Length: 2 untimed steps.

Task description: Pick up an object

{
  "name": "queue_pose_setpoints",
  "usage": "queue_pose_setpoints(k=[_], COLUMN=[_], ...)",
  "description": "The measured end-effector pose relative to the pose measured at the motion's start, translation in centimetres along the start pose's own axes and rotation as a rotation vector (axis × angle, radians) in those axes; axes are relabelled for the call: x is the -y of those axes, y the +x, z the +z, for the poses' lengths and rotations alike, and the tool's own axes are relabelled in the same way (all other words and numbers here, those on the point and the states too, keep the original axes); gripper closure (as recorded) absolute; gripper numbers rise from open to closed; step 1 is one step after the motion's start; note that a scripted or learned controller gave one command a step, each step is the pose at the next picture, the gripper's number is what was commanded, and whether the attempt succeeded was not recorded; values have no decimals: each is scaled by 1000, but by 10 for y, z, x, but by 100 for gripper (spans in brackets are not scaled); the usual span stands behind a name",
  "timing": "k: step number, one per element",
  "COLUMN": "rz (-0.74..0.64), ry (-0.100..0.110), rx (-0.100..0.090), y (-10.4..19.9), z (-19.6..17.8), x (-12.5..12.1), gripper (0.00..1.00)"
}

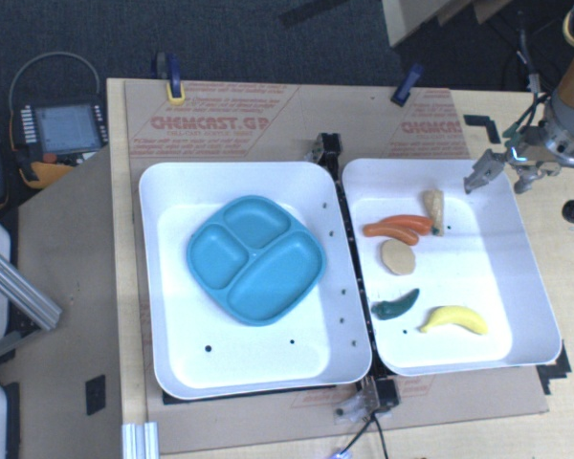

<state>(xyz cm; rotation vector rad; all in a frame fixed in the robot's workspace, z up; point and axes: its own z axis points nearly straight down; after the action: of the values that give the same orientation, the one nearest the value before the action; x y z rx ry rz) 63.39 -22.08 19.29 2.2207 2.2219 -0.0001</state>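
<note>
Gripper (502,172) open above right bin's (526,256) far corner — empty

dark blue carpet (220,27), perhaps a pendant (65,128)

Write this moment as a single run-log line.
gripper: open, above right bin far-right corner | holding: nothing | banana, carrot: lying in bin | pick: not yet done
</note>
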Motion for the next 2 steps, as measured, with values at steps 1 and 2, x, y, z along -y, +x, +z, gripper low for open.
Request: queue_pose_setpoints(k=[1,2], rz=[-1,-2], ry=[2,2], rx=[0,-6], y=[-1,5], z=[42,98], x=[-6,-13], gripper=[0,0])
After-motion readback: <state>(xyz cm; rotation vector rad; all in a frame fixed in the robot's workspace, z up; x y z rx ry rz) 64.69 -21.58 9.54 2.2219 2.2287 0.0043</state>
